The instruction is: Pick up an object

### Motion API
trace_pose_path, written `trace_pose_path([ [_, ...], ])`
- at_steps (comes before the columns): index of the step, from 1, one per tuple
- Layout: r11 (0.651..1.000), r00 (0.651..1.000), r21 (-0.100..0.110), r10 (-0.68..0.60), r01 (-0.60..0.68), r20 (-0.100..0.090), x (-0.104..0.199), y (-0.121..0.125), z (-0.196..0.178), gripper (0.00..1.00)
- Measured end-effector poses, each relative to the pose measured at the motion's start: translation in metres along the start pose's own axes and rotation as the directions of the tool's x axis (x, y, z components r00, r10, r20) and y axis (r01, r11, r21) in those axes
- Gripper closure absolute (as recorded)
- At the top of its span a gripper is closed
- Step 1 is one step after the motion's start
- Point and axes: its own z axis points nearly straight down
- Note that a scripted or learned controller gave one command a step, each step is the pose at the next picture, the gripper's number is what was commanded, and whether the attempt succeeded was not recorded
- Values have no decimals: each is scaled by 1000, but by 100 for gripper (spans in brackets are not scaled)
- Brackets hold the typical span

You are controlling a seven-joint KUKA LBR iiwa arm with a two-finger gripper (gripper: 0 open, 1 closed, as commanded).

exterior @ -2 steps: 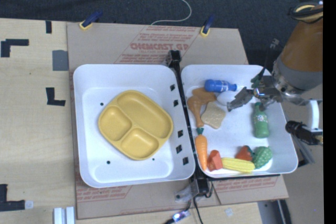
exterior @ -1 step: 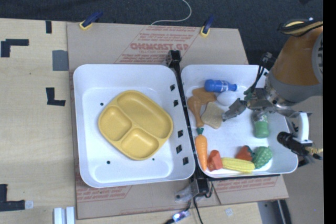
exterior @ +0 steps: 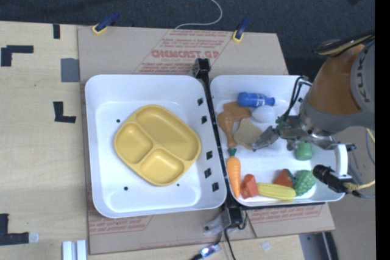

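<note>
Right bin [exterior: 286, 80]: fingers [exterior: 266, 139], grip unclear, over tan object [exterior: 245, 131].

Tool [exterior: 266, 140] over cluttered right bin [exterior: 256, 83]

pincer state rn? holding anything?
Pincer: low in the right white bin, at the crumpled tan piece. Open, shut or holding something: cannot be told from this view.

One fixed camera looks down aslant on both white bins [exterior: 97, 131] from above.
</note>
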Motion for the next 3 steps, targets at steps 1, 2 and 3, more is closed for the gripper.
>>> trace_pose_path([
  [1,1000,1000,0,-1,1,0,1,-1,54,0],
  [2,1000,1000,-2,-1,1,-1,2,0,41,100],
  [3,1000,1000,-11,-1,1,2,0,1,-21,100],
])
